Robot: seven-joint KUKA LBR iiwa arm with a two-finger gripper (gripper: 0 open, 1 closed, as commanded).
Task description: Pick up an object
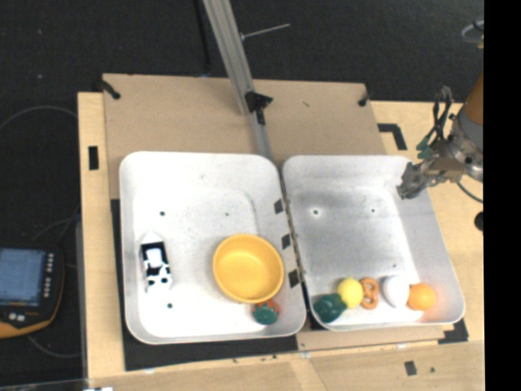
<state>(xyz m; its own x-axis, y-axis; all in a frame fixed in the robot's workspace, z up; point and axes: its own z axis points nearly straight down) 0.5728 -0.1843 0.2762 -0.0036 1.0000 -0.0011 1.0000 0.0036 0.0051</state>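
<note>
Jaws at the right of the frame hang over the upper right rim of the right shallow white bin; I cannot tell from here how they stand, and I see nothing between them. Along that bin's lower edge I count a dark green rounded object, a yellow lemon-like ball, a small orange ring-like piece, a white egg-shaped object and an orange ball, packed close in a row. The left shallow white bin holds a yellow plastic bowl at lower centre, a small green and red object just below it, and a black and white toy towards the left. Both bins sit on the light wooden table.
</note>
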